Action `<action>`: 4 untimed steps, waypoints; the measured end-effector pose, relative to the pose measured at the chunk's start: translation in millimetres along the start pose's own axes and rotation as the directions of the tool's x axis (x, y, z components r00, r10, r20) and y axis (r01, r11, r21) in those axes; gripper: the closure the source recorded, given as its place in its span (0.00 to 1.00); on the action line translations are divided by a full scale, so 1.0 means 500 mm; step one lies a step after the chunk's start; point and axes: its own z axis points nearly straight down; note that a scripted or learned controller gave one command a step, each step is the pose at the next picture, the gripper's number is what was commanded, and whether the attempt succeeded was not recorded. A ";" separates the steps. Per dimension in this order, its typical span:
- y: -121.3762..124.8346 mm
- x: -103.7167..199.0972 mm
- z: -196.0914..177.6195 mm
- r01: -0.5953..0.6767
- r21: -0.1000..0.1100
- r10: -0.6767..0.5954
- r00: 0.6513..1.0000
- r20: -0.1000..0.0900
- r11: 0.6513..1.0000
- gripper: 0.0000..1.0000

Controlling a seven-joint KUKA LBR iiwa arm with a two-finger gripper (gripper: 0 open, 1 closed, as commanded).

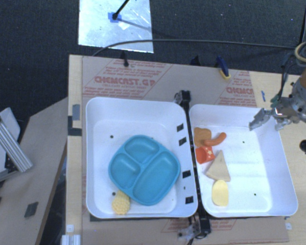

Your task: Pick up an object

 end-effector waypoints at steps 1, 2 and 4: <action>0.006 0.001 -0.016 0.003 -0.012 -0.003 1.000 0.003 1.000 0.00; 0.020 0.017 0.082 0.005 -0.009 -0.005 1.000 0.002 1.000 0.00; 0.026 0.017 0.256 0.006 -0.009 -0.006 1.000 0.002 1.000 0.00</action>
